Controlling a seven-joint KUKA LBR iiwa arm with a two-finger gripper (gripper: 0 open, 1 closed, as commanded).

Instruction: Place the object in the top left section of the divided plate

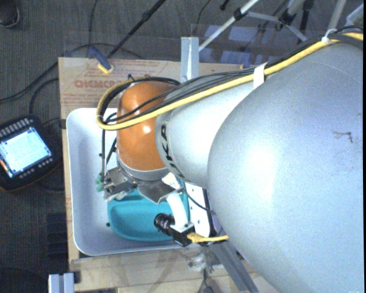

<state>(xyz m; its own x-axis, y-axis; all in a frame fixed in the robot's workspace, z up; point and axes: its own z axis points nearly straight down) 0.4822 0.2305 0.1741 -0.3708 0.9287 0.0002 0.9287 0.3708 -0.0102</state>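
Arm [274,157]: grey bulk over the left bin [85,182], orange band [140,127] above the wrist.
Gripper [119,185]: low in the bin, above the plate; released or clenched, cannot tell.
Plate [134,221]: teal, just under the wrist, mostly hidden; dividers unseen.
Object: hidden, position unknown.
Risk: a blind release could land in the wrong section; a low wrist could shove the plate.

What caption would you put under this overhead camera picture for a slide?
Grey robot arm with an orange band reaching down over a teal plate in a white bin.
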